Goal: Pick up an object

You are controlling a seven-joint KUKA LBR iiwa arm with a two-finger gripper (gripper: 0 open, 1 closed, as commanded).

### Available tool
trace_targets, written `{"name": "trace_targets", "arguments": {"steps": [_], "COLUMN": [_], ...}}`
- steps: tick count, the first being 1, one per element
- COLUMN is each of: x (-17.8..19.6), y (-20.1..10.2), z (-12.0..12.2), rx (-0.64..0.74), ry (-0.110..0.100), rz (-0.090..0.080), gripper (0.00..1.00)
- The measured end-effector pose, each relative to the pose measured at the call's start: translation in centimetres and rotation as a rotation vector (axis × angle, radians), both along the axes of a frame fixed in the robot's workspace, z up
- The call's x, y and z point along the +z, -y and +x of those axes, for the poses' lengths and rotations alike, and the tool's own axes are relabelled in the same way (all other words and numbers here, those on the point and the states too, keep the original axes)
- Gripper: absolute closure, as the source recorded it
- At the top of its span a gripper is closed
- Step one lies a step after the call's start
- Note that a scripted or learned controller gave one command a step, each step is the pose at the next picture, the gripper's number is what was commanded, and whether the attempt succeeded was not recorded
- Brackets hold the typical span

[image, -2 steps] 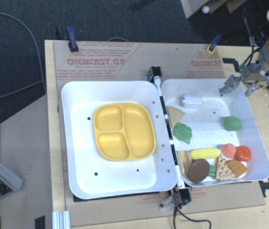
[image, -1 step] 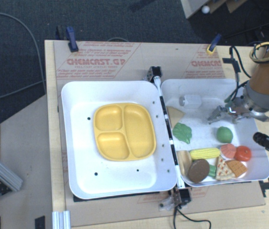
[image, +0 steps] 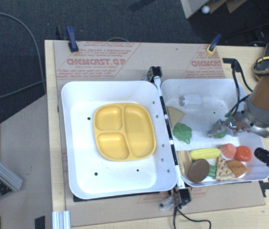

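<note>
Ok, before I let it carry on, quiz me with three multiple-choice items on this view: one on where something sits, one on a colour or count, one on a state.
1. Where does the yellow plate sit?
A. In the left bin
B. In the right bin
C. On the bare bench

2. How many compartments does that plate have?
A. Two
B. Three
C. Five

3. Where is the gripper?
A. Over the left bin
B. Outside both bins
C. Low inside the right bin

Answers:
1 A, it lies in the middle of the left bin.
2 B, two on top and one below.
3 C, it sits in the right bin near the green leaf, above the corn.
</note>
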State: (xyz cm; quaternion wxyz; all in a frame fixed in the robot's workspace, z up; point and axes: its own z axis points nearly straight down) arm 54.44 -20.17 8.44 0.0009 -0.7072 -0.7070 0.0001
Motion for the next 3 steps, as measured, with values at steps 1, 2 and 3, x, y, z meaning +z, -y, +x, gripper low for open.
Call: {"name": "trace_targets", "arguments": {"steps": [1,2,3], "x": [1.0,0.0,10.1], "y": [0.0,-6.6,-13.8], "z": [0.1,6.9,9.9], "rx": [0.000,0.002,0.002], "ry": [0.002,0.003,0.004], "rz": [-0.001,0.000,0.000], "gripper": [1.00,1.00,1.00]}}
